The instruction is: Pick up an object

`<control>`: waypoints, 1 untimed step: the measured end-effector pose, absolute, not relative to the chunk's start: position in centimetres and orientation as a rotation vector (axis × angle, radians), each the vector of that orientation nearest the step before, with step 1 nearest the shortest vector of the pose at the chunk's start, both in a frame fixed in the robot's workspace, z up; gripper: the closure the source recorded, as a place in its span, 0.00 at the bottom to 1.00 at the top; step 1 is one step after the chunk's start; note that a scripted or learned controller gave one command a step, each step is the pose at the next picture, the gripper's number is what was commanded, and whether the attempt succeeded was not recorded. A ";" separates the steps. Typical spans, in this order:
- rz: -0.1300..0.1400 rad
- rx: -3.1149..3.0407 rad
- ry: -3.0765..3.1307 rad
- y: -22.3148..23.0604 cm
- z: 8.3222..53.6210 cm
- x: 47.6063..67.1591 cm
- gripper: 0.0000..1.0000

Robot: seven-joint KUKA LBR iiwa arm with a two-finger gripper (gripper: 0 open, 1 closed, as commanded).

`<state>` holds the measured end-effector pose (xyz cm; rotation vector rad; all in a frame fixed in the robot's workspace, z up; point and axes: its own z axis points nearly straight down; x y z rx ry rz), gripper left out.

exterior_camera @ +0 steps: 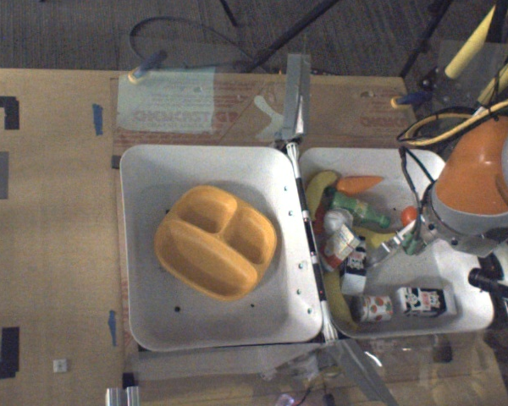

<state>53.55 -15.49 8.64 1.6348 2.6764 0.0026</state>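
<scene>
Wooden bench (51, 227) carries two white bins side by side. Left bin (144, 176) holds one orange sectioned tray (216, 241), with bare floor on all sides. Right bin (457, 265) is crowded along its left wall: banana (318, 189), carrot (360, 183), green bottle (360, 210), small carton (422, 301), can (373, 308). Gripper (404, 242) sits low over the right bin's middle, just beside the clutter; finger spacing cannot be told. Cables (432, 125) run above.

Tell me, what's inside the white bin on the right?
The right bin holds toy food: a banana, a carrot, a milk carton and a small can. The arm covers its right part.
</scene>
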 end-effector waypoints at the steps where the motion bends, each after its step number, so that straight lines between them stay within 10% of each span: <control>1: 0.000 1.750 2.600 -12.9 8.7 56.3 0.00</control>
